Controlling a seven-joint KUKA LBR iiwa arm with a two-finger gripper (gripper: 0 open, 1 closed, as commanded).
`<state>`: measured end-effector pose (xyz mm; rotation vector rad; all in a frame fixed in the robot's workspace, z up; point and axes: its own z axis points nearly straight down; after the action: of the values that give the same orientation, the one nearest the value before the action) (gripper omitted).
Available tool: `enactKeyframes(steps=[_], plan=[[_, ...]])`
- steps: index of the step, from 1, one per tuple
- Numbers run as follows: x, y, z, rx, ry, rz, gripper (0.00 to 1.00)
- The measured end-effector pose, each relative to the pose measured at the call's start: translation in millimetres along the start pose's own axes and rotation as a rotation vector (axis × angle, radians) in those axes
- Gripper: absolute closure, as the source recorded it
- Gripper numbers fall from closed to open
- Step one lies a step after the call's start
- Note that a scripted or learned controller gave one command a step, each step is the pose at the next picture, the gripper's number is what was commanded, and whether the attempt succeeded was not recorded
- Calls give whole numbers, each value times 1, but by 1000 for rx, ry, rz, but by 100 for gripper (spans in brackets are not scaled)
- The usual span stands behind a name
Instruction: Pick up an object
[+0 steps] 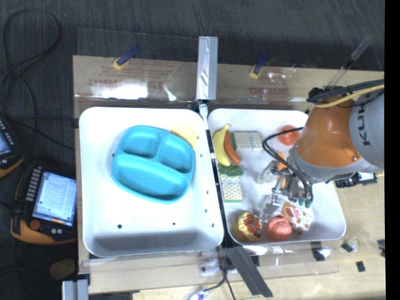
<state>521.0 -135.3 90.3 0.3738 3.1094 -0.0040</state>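
Observation:
My gripper [282,200] reaches down into the right bin [325,230], just above a red and white carton [299,215] and a red apple-like fruit [280,228]. A brown and yellow toy [248,225] lies to their left. Further back in that bin lie a banana [220,144], an orange carrot-like piece [231,146], a patterned box [248,142], a small green and white packet [231,189] and a red tomato [287,135]. Nothing shows between the fingers.
The left bin [100,230] holds a blue divided plate [154,161] with a yellow piece [185,134] at its far right corner. The orange wrist band [328,142] hangs over the right bin's far right part. A clear shield [144,77] stands behind both bins.

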Motion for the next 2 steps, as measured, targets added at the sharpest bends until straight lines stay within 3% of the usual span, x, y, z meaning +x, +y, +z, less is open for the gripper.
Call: enactKeyframes(steps=[1, 2], plan=[[-17, 0, 0, 0, 0, -181, 0], [-73, -14, 2, -4, -3, -71, 0]])
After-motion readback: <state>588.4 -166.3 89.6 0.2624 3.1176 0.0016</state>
